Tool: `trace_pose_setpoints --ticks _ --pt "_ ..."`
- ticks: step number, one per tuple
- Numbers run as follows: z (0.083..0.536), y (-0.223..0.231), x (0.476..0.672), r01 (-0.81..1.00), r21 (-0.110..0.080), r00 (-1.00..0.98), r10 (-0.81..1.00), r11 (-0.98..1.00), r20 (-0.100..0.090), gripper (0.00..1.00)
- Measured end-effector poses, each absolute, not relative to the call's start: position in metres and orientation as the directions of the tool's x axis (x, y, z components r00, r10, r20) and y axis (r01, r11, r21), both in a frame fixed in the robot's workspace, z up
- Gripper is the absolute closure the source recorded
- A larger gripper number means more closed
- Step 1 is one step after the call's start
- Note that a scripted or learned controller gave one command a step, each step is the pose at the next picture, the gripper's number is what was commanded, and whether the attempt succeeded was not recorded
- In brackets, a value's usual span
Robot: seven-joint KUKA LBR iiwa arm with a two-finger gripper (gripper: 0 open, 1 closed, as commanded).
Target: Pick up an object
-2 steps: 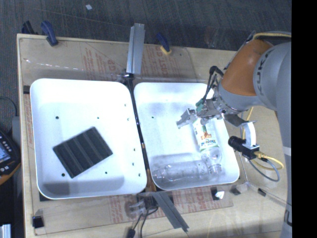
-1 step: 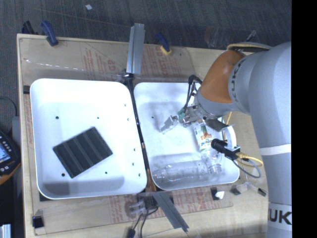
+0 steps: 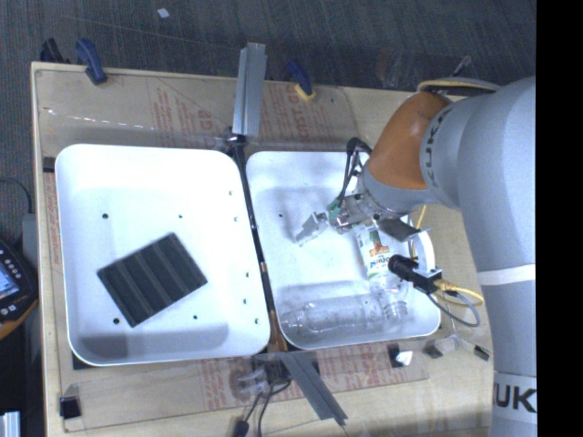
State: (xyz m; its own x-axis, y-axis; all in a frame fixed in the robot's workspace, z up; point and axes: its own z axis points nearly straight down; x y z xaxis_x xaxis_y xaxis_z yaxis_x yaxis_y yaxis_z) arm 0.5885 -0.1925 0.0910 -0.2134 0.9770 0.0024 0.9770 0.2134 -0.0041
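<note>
Right now the gripper [image 3: 310,228] hangs over the right bin [image 3: 273,176], near its middle; whether it is spread or pressed together I cannot tell, and nothing shows in it. Lower down lies a clear plastic bottle [image 3: 342,314], close to the bin's near wall; its long side runs left to right; a small labelled bottle [image 3: 374,251] lies nearer, just right of the gripper; a dark ridged pad [image 3: 151,278] sits in the left bin [image 3: 77,167], well apart.

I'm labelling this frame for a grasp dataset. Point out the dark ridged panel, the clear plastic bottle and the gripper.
dark ridged panel [image 3: 152,278], camera view, middle of its top face.
clear plastic bottle [image 3: 332,316], camera view, middle of its body.
gripper [image 3: 303,232], camera view, between its fingertips.
</note>
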Motion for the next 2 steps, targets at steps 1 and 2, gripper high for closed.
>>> trace_pose_setpoints --ticks 1,2 --pt "0.135 -0.209 0.593 0.971 -0.001 -0.237 0.971 0.237 0.000 0.00" --pt "0.200 -0.210 0.541 0.939 -0.001 -0.344 0.939 0.344 0.001 0.00"
